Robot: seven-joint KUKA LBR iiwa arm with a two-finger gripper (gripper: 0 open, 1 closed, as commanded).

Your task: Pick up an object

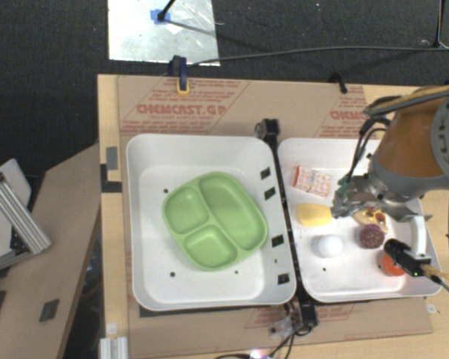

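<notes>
The right bin holds several small objects. A yellow oval piece lies near its middle, with a white ball just in front of it. A red and white packet lies toward the back. A dark maroon ball and an orange item sit at the right. My gripper hangs low in this bin, right at the yellow piece's right end. A patterned yellow item is partly hidden beneath the wrist.
The left bin holds a green divided plate. A black divider runs between the bins. The grey and orange arm covers the right bin's back right corner. A cable trails over the front right rim.
</notes>
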